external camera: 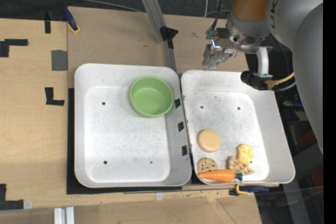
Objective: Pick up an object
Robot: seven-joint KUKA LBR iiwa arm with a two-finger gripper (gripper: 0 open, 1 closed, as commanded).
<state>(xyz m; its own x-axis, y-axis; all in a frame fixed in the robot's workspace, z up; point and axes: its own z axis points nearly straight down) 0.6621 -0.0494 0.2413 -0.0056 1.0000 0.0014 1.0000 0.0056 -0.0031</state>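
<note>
The gripper (212, 63) hangs over the far rim of the right bin (262, 113), nothing visible between its fingers — whether they're spread or closed, I can't tell from here. Down in that bin's near corner sit a round tan cookie (209, 140), a darker cookie (207, 164), a carrot (218, 176) and a yellow toy (244, 153). The left bin (94, 128) holds a green bowl (151, 96).

The grey arm reaches in from the right, orange band above the wrist, tool (212, 62) pointing downward.
</note>
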